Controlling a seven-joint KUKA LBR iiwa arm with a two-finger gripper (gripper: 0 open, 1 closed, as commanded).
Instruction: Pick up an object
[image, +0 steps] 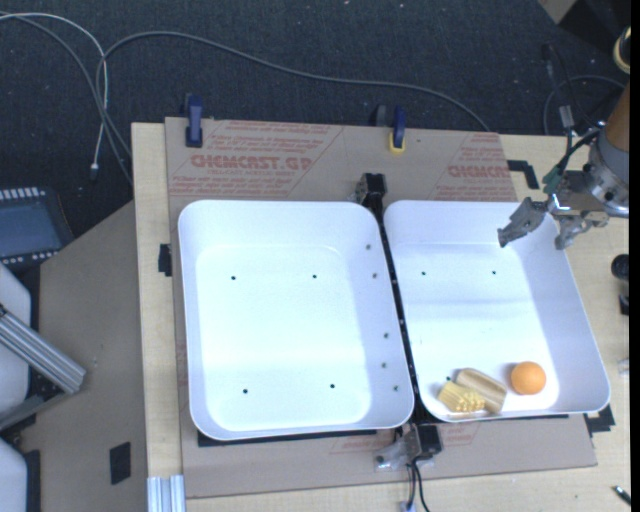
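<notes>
Over right bin's (560, 300) far right corner: gripper (545, 228) hovers, fingers spread apart, nothing between them. Orange ball (528, 378), tan block (483, 383), yellow corn piece (462, 399) clustered at bin's near edge, well apart from gripper.

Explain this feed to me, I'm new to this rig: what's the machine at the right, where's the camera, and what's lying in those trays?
One fixed camera looks down at a slant on a bench. The machine at the right is a robot arm ending in a two-finger gripper, fingers spread apart with nothing between them, hovering over the far right corner of the right shallow white bin. Near that bin's front edge lie a small round orange ball, a tan bread-like roll and a yellow knobbly corn-like piece; the last two touch. The left shallow white bin sits alongside. Nothing is held.
</notes>
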